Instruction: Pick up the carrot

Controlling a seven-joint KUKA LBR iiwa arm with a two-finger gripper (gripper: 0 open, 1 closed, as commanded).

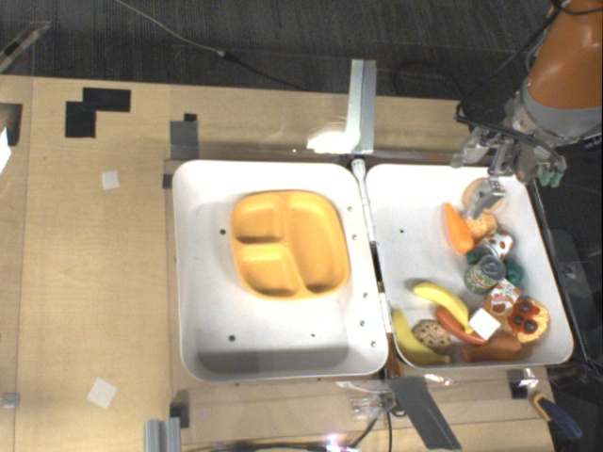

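- Orange and tapered, the small toy carrot (pixel 457 228) lies in the right-hand shallow white bin (pixel 405 205), in its upper half, slanting from upper left to lower right, with bare bin floor along its left side.
- Camera view, the arm: the grey arm with the orange band (pixel 565 55) reaches in from the upper right corner, and its two-finger gripper (pixel 486 197) hangs just beside the carrot's upper right. One metal finger shows pointing down near a pale round toy (pixel 479 196); how wide the gripper is set I cannot tell, and nothing can be seen held in it.
- Camera view, the neighbours: a tan lumpy piece (pixel 483 224) touches the carrot's right flank, a dark green tin (pixel 483 274) sits just below its lower end, and a yellow banana (pixel 443 300) lies further down. The left white bin (pixel 203 252) bears a yellow compartment tray (pixel 285 243), well apart from the carrot.
- Handling, as a judgement: it looks like light, stiff moulded plastic, smooth and rounded, so it could roll or squirt out of a pinch.
- Best hold, I'd judge: across the thick middle, fingers square to its long axis, one finger coming down on the open left side, the other needing the tight gap by the tan piece.
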